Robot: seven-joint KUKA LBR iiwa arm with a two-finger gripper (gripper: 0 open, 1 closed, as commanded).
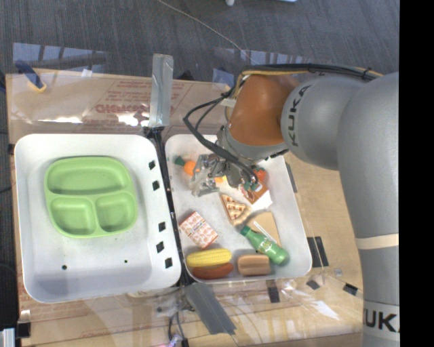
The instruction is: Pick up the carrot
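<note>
We note the gripper [211,175] low in the right bin [297,227], just beside the carrot [188,165] at its upper left; grip state we cannot tell

Dark grey carpet floor [81,20] beyond a cardboard-covered bench [81,95].

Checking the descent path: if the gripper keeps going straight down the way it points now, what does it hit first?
Most likely the carrot, or the bin floor beside it. The gripper points down into the right bin, over its upper left part, with the carrot's orange end at its left edge. Height above the bin is unclear from this slanted view.
</note>
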